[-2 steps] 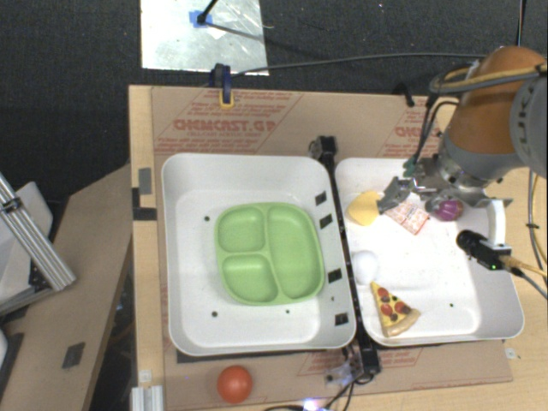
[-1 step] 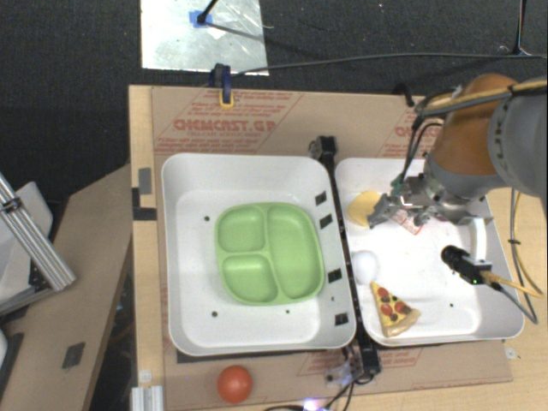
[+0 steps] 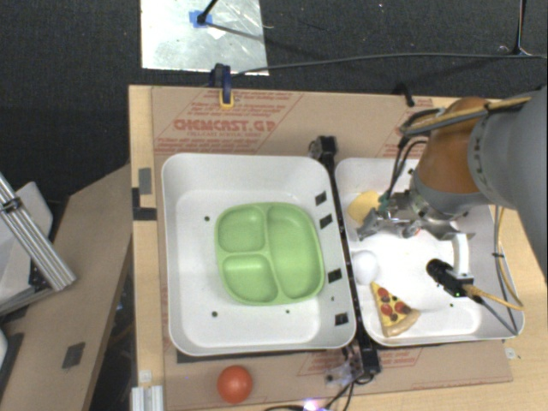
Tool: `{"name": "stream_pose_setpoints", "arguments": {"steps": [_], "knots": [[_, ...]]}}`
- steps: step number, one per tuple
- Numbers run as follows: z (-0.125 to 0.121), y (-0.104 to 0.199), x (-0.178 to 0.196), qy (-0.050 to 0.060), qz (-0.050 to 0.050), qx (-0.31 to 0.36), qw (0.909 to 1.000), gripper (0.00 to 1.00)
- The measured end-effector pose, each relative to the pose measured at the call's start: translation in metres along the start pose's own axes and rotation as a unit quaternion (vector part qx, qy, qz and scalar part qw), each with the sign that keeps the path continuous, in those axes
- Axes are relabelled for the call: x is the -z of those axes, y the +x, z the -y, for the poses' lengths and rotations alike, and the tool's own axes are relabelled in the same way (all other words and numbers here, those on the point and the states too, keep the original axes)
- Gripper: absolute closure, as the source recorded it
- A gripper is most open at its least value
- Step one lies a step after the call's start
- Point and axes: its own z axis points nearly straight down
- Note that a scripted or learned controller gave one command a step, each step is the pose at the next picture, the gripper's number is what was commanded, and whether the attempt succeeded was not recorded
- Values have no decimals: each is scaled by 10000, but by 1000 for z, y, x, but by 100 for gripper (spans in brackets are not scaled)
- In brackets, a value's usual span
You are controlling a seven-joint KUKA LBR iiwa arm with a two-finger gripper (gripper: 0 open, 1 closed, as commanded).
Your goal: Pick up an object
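Leftmost, a silver metal rail (image 3: 34,247) slanting off the left edge, beside the brown tabletop (image 3: 257,118). Next, on that tabletop, the left white bin (image 3: 184,229), with a green divided plate (image 3: 270,251) lying flat at its middle. Just near of this bin, outside it and close to the tabletop's near edge, a red-orange ball (image 3: 235,384). At the far edge, roughly in line with that ball, a blue clamp (image 3: 223,82), and beyond it a crinkled silver sheet (image 3: 201,24) on the dark floor.

Then a black strip (image 3: 336,229) running between the bins, and right of it the right white bin (image 3: 437,319). Along this bin's left side, from far to near: a yellow lump (image 3: 366,202), a white ball (image 3: 366,266), and a pizza slice (image 3: 394,308) with red spots, its tip pointing far and left. Ball and slice just beside each other, contact unclear.

Low inside the right bin, the end effector (image 3: 387,221), just right of the yellow lump and just far of the white ball; touching the lump or not, unclear. Impossible to tell whether wide or narrow from this angle. Farthest right, the grey arm (image 3: 514,157) with its orange band (image 3: 449,152), reaching in over the bin's far right part.
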Motion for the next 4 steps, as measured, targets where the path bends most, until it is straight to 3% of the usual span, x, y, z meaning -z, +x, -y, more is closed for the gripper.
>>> {"name": "stream_pose_setpoints", "arguments": {"steps": [1, 4], "knots": [[-1, 0, 13, -24, 4, -5, 10000, 100], [-5, -5, 184, -40, 6, 20, 10000, 100]]}}
